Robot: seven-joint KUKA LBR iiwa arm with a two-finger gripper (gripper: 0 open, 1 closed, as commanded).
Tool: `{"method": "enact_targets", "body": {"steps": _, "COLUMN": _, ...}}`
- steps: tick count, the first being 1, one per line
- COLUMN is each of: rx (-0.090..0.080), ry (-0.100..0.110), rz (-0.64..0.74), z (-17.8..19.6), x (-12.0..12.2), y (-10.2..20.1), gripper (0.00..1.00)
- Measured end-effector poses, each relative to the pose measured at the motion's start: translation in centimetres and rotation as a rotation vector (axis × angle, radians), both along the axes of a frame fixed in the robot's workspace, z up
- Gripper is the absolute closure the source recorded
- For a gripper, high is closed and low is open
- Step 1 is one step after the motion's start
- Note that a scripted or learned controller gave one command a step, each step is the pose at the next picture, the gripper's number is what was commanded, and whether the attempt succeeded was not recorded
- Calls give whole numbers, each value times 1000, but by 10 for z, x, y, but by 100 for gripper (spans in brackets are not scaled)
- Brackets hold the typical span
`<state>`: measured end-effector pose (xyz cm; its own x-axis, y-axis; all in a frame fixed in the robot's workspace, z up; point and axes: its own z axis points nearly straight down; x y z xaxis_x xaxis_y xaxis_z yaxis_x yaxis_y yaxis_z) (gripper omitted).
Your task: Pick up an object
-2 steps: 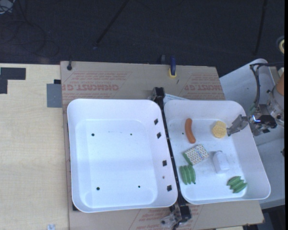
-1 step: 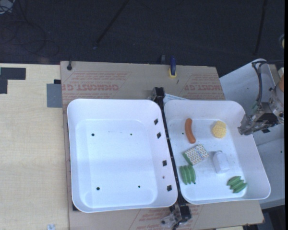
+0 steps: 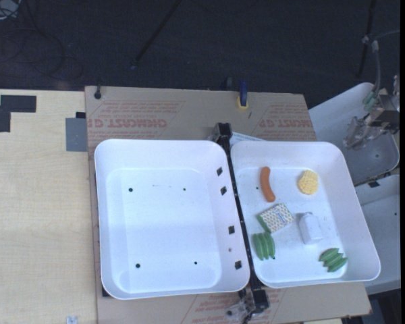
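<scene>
Right bin (image 3: 354,201), the reference for all entries. Contents:
- orange sausage-shaped piece (image 3: 267,183), toward its far-left part
- yellow round piece (image 3: 308,182), toward its far-right part
- patterned square pad (image 3: 277,217), near its middle
- pale grey block (image 3: 310,227), just right of the pad
- green pod cluster (image 3: 264,245), near side, left
- second green pod cluster (image 3: 333,259), near-right corner

Left bin (image 3: 108,201) adjoins it on the surface.

End effector: state cannot be told.

Step, as judged: pre-approach; nothing lifted. Next move calls for selecting one item, probably an isolated one such as the yellow piece, and descending over it.
</scene>
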<state>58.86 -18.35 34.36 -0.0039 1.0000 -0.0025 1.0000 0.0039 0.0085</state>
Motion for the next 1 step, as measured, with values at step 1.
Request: {"method": "enact_targets", "body": {"steps": 1, "rx": -1, "ry": -6, "rz": 3, "z": 154, "x": 35, "y": 52, "gripper": 100}}
